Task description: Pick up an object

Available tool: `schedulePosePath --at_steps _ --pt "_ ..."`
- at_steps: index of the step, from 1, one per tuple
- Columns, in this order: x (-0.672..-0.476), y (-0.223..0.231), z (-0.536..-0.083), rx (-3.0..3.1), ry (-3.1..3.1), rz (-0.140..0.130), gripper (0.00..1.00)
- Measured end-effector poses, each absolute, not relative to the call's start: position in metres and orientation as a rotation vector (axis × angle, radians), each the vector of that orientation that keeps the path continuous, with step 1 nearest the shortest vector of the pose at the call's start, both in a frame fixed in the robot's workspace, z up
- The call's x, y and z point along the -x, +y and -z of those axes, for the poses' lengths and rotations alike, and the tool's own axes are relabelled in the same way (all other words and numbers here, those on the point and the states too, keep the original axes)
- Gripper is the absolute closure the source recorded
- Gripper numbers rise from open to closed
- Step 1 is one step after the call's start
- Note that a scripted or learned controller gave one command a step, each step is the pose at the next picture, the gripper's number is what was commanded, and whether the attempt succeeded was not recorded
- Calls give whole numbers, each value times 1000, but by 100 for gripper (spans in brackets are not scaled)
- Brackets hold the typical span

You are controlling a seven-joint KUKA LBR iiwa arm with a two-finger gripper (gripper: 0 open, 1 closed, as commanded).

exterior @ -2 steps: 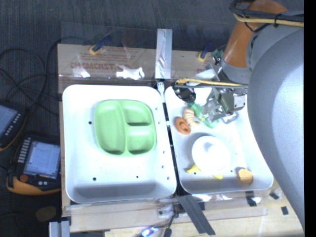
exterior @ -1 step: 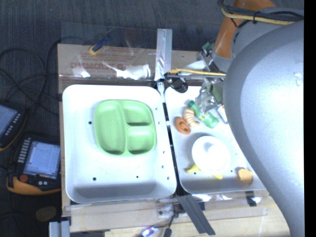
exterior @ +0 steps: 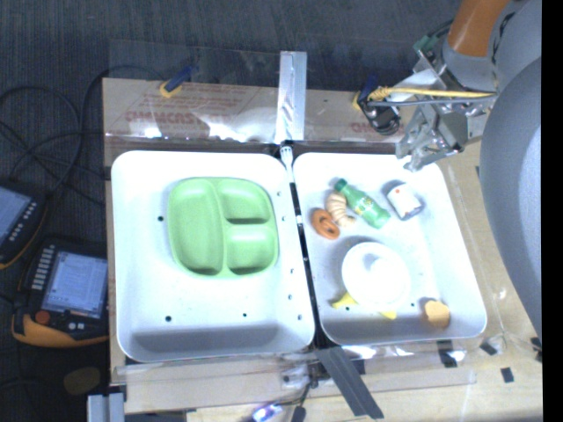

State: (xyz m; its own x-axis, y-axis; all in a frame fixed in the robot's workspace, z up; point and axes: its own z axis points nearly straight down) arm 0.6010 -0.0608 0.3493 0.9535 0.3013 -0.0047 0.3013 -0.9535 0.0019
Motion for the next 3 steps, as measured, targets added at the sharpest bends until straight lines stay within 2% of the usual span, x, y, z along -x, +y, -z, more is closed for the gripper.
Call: schedulePosePath --at_steps 2,3 --pt "-594 -66 -374 -3082 583 16 100" --pt "-591 -140 -402 -3042 779 7 100"
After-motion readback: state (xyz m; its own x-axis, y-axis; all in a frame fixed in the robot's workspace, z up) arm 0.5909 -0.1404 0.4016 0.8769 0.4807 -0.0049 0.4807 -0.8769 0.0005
